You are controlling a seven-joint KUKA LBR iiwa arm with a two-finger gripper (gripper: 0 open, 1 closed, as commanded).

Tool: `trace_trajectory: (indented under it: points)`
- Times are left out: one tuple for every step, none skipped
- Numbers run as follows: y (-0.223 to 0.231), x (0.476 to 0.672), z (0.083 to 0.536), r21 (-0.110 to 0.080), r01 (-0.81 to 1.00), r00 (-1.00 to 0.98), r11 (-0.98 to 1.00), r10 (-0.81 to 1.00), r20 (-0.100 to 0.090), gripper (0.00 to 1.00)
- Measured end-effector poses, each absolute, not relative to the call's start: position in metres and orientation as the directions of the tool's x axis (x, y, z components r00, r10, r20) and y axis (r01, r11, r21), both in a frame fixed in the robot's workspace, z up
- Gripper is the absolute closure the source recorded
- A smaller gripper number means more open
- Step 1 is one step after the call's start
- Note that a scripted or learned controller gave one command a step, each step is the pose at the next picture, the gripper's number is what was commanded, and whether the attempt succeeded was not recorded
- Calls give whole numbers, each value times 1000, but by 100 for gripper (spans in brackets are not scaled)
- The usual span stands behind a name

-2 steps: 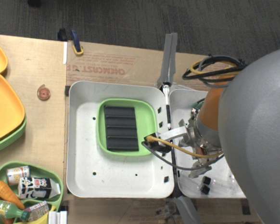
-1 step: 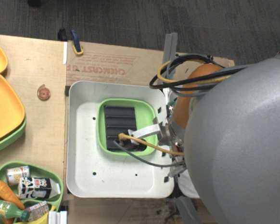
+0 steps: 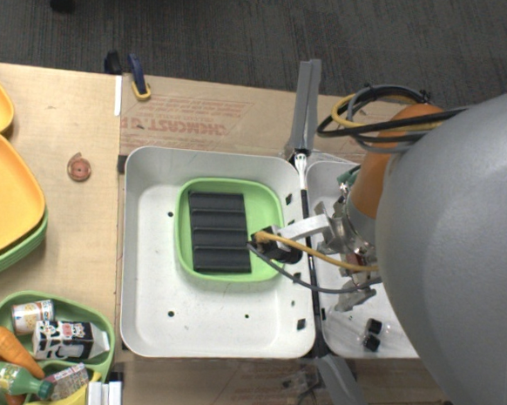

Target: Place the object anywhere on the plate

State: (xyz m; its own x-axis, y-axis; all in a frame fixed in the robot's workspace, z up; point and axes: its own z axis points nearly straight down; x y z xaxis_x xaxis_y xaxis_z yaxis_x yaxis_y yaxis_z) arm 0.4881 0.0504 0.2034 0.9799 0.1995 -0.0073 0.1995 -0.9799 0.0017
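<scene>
Two shallow white bins sit side by side on the counter (image 3: 85, 123), resting on a sheet of cardboard (image 3: 208, 119) with reversed red print. The left bin (image 3: 146, 232) fills the centre of the frame. The right bin (image 3: 391, 343) is mostly covered by the grey arm (image 3: 459, 257), which fills the right of the frame.

A green plate (image 3: 183, 235) lies flat in the upper middle of the left bin. The object, a dark ribbed slab (image 3: 219, 232), lies flat on the plate, inside its rim and filling most of its floor.

The claw (image 3: 360, 297) hangs over the right bin, just past the wall shared with the left bin, to the right of the plate and apart from the slab. Whether it is wide or narrow I cannot tell; the arm and wrist hide too much of it. Nothing can be seen held in it.

Elsewhere on the counter:
- Stacked orange plates (image 3: 1, 195) at the left edge.
- A small reddish round item (image 3: 80, 168) just right of them.
- A green bowl (image 3: 95, 325) at lower left, holding a toy carrot (image 3: 10, 348), a small can (image 3: 33, 315) and other packets.
- A blue and yellow clamp (image 3: 139, 79) at the cardboard's upper left corner.
</scene>
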Motion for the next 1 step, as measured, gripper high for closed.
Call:
trace_trajectory:
  points:
    - [-12, 551, 190, 1, 207, 978, -978, 207, -7, 0]
